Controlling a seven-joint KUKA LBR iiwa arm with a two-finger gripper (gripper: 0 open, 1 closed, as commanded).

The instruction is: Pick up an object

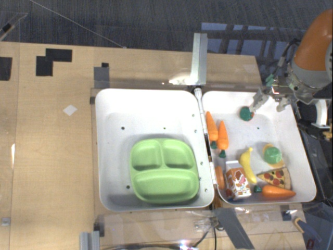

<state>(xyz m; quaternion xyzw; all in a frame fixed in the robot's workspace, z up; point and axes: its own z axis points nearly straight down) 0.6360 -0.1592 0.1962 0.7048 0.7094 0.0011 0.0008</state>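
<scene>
Wooden tabletop [47,139] with two white bins

The left bin [112,139] and right bin [302,155] sit side by side, touching along a central divider; black marks [52,60] lie on the tabletop's far left, and dark carpet [130,9] runs beyond it.

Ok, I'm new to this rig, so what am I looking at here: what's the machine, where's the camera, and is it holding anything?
One camera looks down at a slant on a bench with two white bins. The grey and orange robot arm reaches in from the right; its gripper hangs over the right bin, near a small green ball. Nothing shows between its jaws. That bin also holds carrots, a banana, a pizza slice and a small box. The left bin holds a green divided plate.
</scene>
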